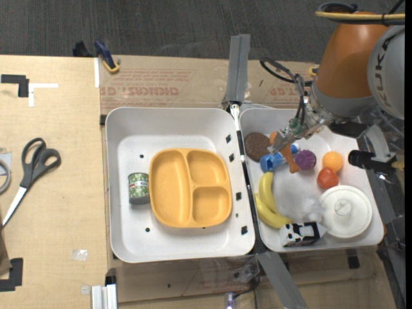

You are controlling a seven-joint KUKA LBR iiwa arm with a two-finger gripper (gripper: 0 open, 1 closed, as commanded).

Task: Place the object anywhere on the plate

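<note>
The gripper (291, 132) is hung over the right bin's (367, 240) top-left corner, fingers can't really be made out, right above the blue toy (270, 160), so the plate (190, 187) in the left bin (122, 192) is reached by going left.

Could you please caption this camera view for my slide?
Arm's gripper hovers over toys in the right bin; yellow plate waits in the left bin.

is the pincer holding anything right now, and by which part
Cannot be told: the pincer sits low among the toys in the right bin, its tips too cluttered to show a hold.
</note>
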